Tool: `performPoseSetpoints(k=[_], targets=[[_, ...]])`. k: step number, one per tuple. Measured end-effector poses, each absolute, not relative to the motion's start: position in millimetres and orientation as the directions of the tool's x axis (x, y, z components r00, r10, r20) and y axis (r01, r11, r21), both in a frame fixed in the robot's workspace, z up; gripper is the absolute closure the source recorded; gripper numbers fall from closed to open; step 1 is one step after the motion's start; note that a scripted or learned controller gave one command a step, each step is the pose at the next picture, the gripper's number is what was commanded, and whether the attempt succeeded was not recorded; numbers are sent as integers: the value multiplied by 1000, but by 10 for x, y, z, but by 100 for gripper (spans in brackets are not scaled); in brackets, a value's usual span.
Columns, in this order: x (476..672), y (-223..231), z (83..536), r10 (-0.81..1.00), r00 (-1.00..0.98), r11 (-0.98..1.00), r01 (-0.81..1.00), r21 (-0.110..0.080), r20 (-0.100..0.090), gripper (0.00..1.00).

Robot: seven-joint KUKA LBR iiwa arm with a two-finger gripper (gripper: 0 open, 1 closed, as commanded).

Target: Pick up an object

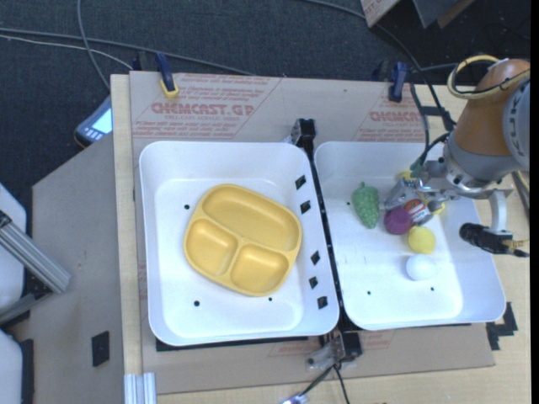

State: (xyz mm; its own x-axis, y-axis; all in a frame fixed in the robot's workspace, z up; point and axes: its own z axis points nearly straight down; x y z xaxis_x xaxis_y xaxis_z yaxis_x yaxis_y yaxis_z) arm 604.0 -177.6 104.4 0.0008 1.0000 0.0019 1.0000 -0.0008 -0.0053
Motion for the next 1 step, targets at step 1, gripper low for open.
performPoseSetpoints(k=[1], targets=[[6042, -1760, 842, 1000, -1, 1, 1000, -3, 3, 0]])
